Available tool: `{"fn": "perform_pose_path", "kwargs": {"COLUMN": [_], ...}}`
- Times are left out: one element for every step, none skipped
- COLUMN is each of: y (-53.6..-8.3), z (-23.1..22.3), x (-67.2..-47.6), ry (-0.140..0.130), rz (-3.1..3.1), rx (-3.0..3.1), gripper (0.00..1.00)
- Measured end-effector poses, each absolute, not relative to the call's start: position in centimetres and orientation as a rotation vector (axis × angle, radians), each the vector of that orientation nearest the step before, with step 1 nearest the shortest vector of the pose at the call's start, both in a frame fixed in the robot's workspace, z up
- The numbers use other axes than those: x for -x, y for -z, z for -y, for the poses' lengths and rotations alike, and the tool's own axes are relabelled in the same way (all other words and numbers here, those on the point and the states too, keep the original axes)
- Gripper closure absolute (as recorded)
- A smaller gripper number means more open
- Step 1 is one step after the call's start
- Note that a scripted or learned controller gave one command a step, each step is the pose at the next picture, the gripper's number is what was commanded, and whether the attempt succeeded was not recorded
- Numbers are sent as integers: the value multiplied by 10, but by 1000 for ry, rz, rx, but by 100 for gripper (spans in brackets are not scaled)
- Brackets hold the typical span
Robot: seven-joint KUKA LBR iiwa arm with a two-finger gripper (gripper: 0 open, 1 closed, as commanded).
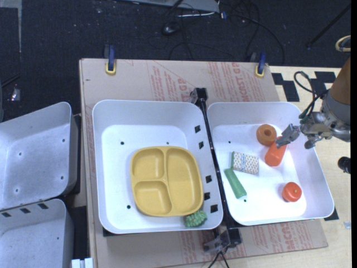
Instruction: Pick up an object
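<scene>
- Tool sits over the right bin's far right side, fingers apart, nothing between them.
- Nearest target: orange cone-like piece, touching or just beside the left fingertip, lying below-left of the tool.
- Its long axis runs near-upright in view, narrow end toward the tool.
- Orange ring just left.

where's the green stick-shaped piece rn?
In the camera view, the green stick lies in the right bin, near its left wall, just below the patterned white block and left of the orange knob.
</scene>
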State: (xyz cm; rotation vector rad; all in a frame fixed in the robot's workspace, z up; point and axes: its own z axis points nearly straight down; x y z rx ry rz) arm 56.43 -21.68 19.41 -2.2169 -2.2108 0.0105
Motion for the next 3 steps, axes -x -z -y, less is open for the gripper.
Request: {"fn": "perform_pose_path", "kwargs": {"y": [-201, -153, -89], "z": [216, 219, 215], "x": [-568, -575, -573], "ry": [0, -3, -4], "rz": [2223, 2219, 2218], "rx": [2221, 2219, 2218], "gripper": [0, 0, 0]}}
